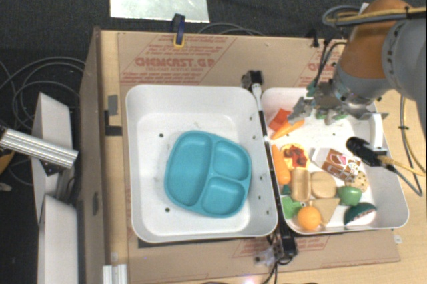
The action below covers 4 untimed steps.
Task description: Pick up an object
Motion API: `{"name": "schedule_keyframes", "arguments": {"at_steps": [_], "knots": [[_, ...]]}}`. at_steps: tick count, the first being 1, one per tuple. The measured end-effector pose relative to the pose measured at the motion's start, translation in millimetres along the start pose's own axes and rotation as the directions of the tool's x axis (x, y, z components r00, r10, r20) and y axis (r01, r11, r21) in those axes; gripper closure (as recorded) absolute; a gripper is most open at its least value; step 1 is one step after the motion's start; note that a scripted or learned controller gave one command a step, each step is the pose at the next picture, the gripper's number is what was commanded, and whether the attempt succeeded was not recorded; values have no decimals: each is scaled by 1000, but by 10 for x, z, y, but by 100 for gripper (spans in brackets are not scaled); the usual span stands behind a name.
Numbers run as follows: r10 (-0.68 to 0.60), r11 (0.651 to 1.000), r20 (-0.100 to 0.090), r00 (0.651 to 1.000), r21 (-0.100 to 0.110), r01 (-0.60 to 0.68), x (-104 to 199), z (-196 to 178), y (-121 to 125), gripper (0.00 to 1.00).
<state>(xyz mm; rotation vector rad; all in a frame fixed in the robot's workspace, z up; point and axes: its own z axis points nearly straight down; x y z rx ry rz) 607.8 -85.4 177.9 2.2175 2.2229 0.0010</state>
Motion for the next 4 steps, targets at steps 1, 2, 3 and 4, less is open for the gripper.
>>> {"name": "schedule_keyframes", "arguments": {"at_steps": [1, 2, 3, 4], "knots": [[0, 1000, -1, 1000, -1, 0, -72, 769, 263, 0], [-2, 1000, 4, 1000, -2, 2, -3, 862, 443, 0], [-4, 1000, 1, 1000, -15, 4, 17, 728, 473, 100], [-4, 1000, 1, 1000, -12, 4, 14, 740, 465, 0]]}}
